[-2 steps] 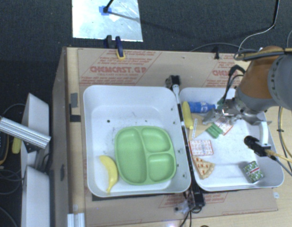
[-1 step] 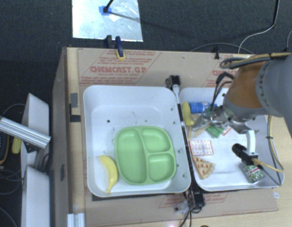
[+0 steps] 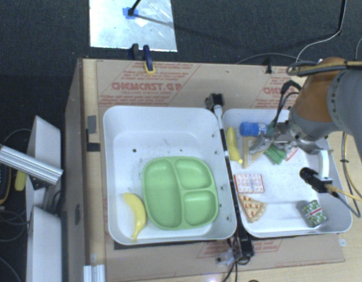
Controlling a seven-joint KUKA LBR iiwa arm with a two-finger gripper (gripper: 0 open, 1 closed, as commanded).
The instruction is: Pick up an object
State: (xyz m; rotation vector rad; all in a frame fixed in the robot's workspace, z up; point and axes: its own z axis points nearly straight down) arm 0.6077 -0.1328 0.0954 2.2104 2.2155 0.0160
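My gripper (image 3: pixel 261 143) hangs low over the back of the right bin (image 3: pixel 284 194), reaching in from the right. Just behind it lies a blue object (image 3: pixel 249 128), and a small green object (image 3: pixel 277 155) lies right beside it on the right. A long yellow object (image 3: pixel 232 144) rests along the bin's left wall, close to the gripper's left. The view does not show anything held in the gripper.
Nearer the front of the right bin lie a red-and-white patterned box (image 3: pixel 249 183), a pizza slice (image 3: pixel 251 208) and a small green can (image 3: pixel 313 212). The left bin (image 3: pixel 112 157) holds a green divided plate (image 3: pixel 181 192) and a banana (image 3: pixel 135 214).
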